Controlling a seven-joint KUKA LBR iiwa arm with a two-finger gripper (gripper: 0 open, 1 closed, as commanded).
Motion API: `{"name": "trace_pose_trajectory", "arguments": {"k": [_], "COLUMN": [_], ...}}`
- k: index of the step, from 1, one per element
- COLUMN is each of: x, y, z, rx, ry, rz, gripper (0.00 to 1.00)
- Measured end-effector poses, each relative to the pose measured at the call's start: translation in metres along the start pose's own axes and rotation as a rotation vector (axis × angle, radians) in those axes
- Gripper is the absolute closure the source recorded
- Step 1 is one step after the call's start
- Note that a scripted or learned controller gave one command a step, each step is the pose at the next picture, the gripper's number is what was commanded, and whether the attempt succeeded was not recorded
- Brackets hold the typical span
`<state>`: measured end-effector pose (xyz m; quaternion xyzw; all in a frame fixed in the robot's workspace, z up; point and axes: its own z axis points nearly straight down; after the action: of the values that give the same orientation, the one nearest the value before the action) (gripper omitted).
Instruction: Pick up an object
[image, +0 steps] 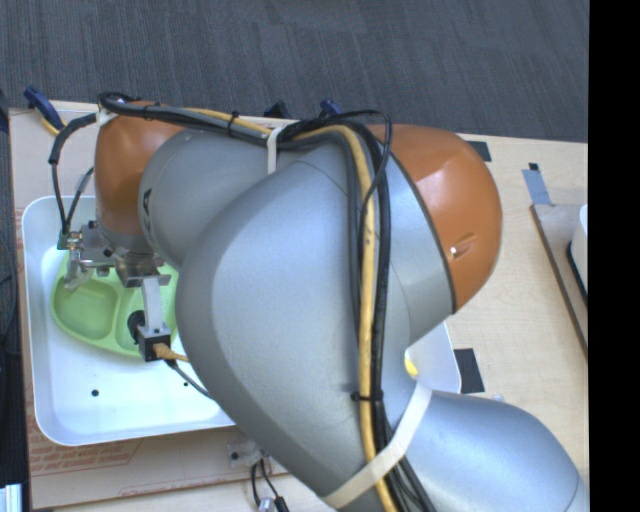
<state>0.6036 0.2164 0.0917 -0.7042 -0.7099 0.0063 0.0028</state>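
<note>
grey arm (300, 300): nearest the lens, sweeping in from 4 o'clock and covering the middle of my view; orange band (460, 230) at 2 o'clock, a second orange shell over the wrist at 10 o'clock.

item 1, gripper (108, 262): at 9 o'clock, low over the left bin (110, 410), directly above the upper edge of the green dish. i cannot tell whether it is open or closed; the wrist hides the tips, so i log no grasp.

item 2, green dish (90, 310): pale green, shallow, lying in the left bin at 9 o'clock, close to the bin's 9 o'clock wall. i take it as the thing to pick. contact with the gripper looks likely, but i cannot confirm it.

item 3, dark speck (95, 392): on the bin floor at 8 o'clock, well apart from the dish; too small to identify.

item 4, yellow scrap (411, 366): at 4 o'clock, peeking past the arm on a sliver of the right bin (440, 355).

risks, my judgement: a thin curved rim gives little to pinch, so the dish may slip or tip out on lifting. pressing down on one edge could flip it or shove it against the wall. with the tips hidden from me, a missed closure would go unnoticed.
</note>
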Motion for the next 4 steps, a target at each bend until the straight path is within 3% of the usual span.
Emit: {"name": "trace_pose_trajectory", "arguments": {"k": [1, 2, 3, 4], "x": [0.001, -0.001, 0.001, -0.06], "y": [-0.104, -0.102, -0.066, -0.048], "z": [-0.001, -0.012, -0.064, -0.102], "rx": [-0.017, -0.021, -0.012, -0.015], "ry": [0.004, 0.001, 0.005, 0.005], "rz": [0.001, -0.002, 0.001, 0.003], "gripper": [0.0, 1.0, 1.0, 1.0]}}
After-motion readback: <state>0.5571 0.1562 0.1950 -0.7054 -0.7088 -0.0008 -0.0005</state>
